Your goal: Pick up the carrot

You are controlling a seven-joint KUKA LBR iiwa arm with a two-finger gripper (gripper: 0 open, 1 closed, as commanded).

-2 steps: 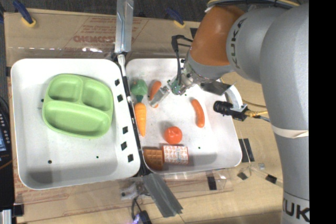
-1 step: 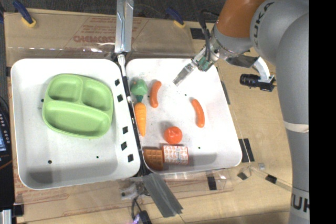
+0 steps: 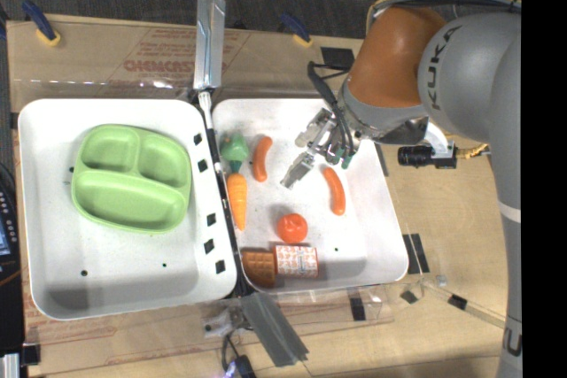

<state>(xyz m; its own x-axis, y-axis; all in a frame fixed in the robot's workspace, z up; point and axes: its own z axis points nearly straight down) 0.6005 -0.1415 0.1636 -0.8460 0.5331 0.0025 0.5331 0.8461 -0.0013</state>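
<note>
Cardboard covers your bench (image 3: 106, 57) under two white bins. Your carrot (image 3: 236, 197) lies tight against the right bin (image 3: 390, 226)'s left wall, green top up. Your hand (image 3: 310, 157) hovers well apart from it, fingers spread, holding nothing. Watch that wall: it could block one finger, or you might grab the nearby sausage (image 3: 261, 158) instead.
</note>
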